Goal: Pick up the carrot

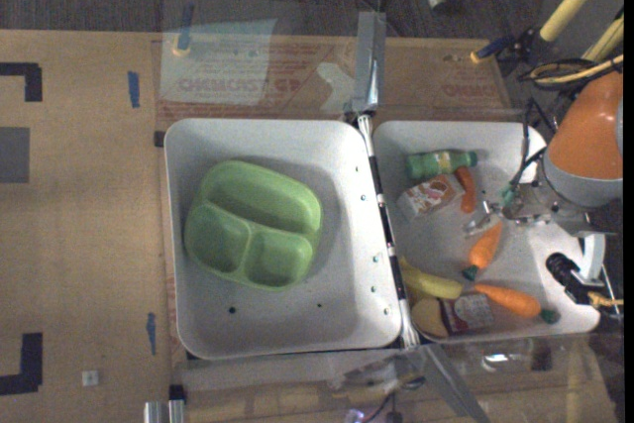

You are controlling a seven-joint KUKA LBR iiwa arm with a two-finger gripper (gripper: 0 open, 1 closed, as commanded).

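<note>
Three orange carrots lie in the right bin (396, 163). A small one (467, 189) sits beside the green bottle (440, 162), a middle one (483, 251) lies tilted near the bin's centre, and a longer one (509, 300) lies along the front. My gripper (495, 212) hangs just above the upper end of the middle carrot. It is open and nothing sits between its fingers. The arm's orange band (588, 142) is at the right edge.
The right bin also holds a white packet (428, 198), a banana (432, 284), and a dark-labelled bottle (468, 313) at the front. A green divided plate (254, 224) lies in the left bin (198, 312). Cables hang at the right.
</note>
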